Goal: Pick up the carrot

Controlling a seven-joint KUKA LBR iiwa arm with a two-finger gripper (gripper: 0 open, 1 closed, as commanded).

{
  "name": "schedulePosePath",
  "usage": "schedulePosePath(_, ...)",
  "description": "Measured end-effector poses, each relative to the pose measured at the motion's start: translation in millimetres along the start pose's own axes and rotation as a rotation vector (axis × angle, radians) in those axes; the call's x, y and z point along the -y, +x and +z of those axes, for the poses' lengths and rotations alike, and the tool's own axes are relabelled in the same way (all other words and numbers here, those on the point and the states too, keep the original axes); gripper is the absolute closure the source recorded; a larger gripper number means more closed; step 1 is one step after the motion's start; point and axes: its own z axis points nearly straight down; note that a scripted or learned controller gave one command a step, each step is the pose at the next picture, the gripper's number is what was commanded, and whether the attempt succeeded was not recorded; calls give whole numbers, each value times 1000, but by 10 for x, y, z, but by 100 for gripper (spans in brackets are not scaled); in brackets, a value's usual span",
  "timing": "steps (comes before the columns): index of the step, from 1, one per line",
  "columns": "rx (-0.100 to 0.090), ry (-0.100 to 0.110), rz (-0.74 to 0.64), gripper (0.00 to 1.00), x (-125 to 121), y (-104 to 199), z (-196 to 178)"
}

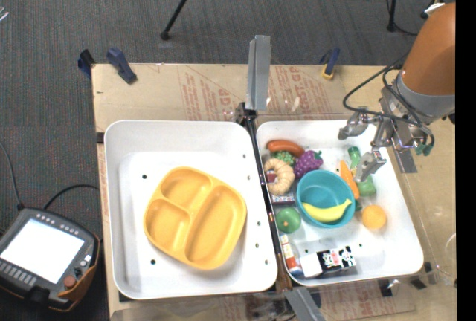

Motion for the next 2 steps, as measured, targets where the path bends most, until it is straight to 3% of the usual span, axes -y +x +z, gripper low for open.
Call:
schedulePosePath(1,-15,-5,-84,0,122,-75,1429)
schedulePosePath(2,5,-1,-91,100,102,-145,1231)
